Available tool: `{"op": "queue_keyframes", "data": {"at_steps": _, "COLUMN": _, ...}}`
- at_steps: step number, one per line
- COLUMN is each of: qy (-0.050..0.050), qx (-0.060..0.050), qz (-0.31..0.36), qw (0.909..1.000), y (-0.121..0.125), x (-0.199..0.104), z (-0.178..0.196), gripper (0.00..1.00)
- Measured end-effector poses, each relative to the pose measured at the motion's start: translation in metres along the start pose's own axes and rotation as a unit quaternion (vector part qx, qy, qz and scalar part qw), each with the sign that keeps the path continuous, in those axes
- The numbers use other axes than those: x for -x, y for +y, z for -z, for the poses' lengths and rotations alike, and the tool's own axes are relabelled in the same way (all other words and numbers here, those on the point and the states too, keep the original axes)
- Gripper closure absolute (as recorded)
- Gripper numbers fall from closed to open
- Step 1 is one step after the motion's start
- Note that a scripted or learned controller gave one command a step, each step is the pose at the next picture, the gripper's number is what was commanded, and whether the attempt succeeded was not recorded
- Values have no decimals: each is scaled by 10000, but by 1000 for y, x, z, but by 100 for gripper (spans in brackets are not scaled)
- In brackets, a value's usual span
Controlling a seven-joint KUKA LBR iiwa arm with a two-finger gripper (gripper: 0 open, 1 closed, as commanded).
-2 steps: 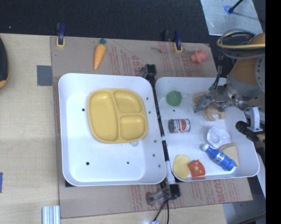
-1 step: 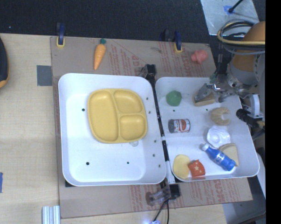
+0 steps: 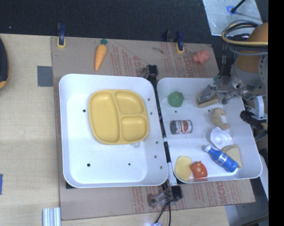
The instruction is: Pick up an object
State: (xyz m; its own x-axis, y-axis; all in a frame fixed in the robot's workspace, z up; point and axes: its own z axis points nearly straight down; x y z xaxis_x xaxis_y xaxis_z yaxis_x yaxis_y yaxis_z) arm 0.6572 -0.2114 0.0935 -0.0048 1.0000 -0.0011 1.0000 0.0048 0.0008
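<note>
One hand [image 3: 208,97] hung low in the right bin [image 3: 255,173], grip state unclear. Nearest thing, a tan lump [image 3: 220,118], lay just beside it toward the camera; green ball [image 3: 175,98] farther left.

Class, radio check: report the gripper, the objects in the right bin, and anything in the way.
Gripper low over right bin, upper end. Green ball, can, blue bottle lie loose. Path clear.

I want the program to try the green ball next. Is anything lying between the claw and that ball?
Nothing visible does. The claw sits low at the far side of the right bin, and the green ball lies to its left across bare bin floor. The can lies nearer the camera, off that line.
</note>
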Motion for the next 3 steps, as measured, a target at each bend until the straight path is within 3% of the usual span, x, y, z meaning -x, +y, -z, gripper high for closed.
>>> {"op": "queue_keyframes", "data": {"at_steps": 1, "qy": 8, "qx": -27, "qz": 14, "qw": 10000, "y": -1, "x": -29, "z": -1, "gripper": 0}}
{"op": "queue_keyframes", "data": {"at_steps": 2, "qy": -4, "qx": -6, "qz": -18, "qw": 10000, "y": -1, "x": 2, "z": -1, "gripper": 0}}
{"op": "queue_keyframes", "data": {"at_steps": 3, "qy": 3, "qx": -19, "qz": 7, "qw": 10000, "y": -1, "x": 0, "z": -1, "gripper": 0}}
